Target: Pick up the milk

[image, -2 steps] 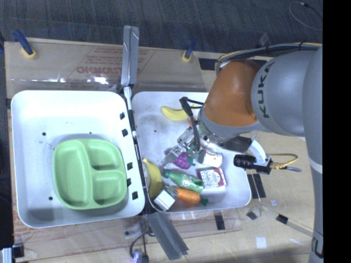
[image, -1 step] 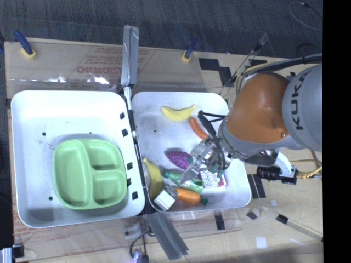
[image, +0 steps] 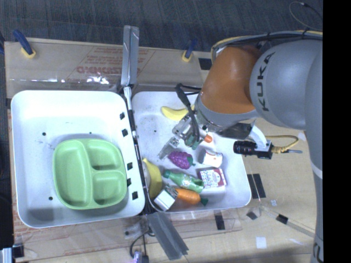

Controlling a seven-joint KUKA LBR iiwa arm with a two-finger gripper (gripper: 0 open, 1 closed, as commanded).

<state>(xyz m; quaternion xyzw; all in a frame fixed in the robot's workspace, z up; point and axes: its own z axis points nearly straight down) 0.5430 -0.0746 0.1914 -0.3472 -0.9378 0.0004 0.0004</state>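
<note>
The milk looks to be the small red-and-white carton (image: 212,178), lying flat near the front right of the right bin (image: 147,126). My gripper (image: 174,139) hangs over the middle of that bin, up and to the left of the carton and just above the purple grapes (image: 180,159). Its two metal fingers (image: 166,149) stand spread, and nothing shows between them. A white container (image: 211,159) lies between the gripper and the carton, with a small orange piece (image: 207,138) just above it.
A green bottle (image: 184,178), a carrot (image: 188,196), a white box (image: 164,200) and a banana (image: 154,178) crowd the bin's front. Another yellow piece (image: 173,113) lies at the back. The left bin (image: 33,114) holds a green divided plate (image: 90,172).
</note>
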